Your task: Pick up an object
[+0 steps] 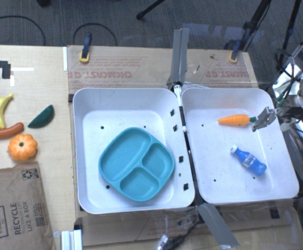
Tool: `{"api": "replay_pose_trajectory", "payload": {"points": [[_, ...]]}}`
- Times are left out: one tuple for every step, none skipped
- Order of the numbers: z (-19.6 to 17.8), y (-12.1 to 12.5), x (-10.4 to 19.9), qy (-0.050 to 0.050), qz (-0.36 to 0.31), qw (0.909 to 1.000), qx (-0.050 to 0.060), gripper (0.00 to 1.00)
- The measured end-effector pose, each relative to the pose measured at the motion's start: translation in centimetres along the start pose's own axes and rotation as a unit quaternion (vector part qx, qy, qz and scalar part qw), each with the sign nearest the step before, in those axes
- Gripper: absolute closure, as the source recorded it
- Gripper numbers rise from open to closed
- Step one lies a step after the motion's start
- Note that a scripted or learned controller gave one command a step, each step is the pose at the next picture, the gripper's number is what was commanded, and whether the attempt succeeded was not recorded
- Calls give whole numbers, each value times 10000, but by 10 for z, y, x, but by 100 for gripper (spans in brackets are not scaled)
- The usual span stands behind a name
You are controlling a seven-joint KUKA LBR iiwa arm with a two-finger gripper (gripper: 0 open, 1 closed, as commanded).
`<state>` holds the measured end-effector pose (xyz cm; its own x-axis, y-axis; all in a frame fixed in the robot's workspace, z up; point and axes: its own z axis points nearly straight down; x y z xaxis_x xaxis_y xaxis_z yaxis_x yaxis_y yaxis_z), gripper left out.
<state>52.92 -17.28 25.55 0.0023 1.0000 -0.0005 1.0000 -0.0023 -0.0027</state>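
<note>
An orange toy carrot point(233, 120) lies in the upper part of the right bin point(214, 186), with its green top pointing right. A small blue bottle point(249, 160) with a white cap lies on its side below it, nearer the bin's middle right. My gripper point(264, 119) hangs low at the bin's right edge, just right of the carrot's green end and seemingly close to touching it. Nothing is seen held in it.
The left bin point(88, 113) holds a teal divided plate point(136, 163). On the wooden table at far left lie a toy banana point(0, 111), a sausage point(5, 131), a small pumpkin point(22, 147) and a dark green piece point(41, 116). A cardboard box point(13, 207) sits at the lower left.
</note>
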Motion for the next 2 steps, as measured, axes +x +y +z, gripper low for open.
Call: {"api": "replay_pose_trajectory", "payload": {"points": [[-72,75,77,-8,901,9959,9,0],[-27,73,193,-12,1641,9864,23,0]]}}
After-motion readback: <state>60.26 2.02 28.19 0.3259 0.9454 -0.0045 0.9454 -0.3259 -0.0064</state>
